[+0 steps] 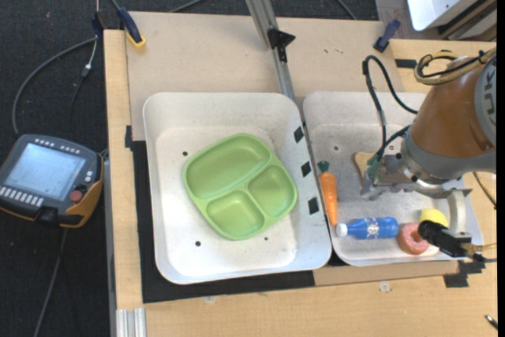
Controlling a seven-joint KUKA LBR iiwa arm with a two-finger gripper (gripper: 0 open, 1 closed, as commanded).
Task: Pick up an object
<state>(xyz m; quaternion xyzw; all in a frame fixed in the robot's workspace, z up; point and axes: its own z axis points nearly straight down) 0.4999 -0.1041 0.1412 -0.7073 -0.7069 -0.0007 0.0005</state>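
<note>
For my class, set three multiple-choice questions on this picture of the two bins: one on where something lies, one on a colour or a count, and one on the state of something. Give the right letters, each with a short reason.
1. Where does the carrot lie?
A. In the left bin
B. In the right bin, by its left wall
C. On the bench beyond the bins

2. How many compartments does the green plate have?
A. Two
B. Three
C. Five

3. How does the blue bottle rest?
A. On its side
B. Upright
C. On top of the plate

Answers:
1 B: the carrot lies just inside the left wall of the right bin.
2 B: one long section and two smaller ones show in the plate.
3 A: the bottle lies flat along the near edge of the right bin, white cap to the left.
</note>
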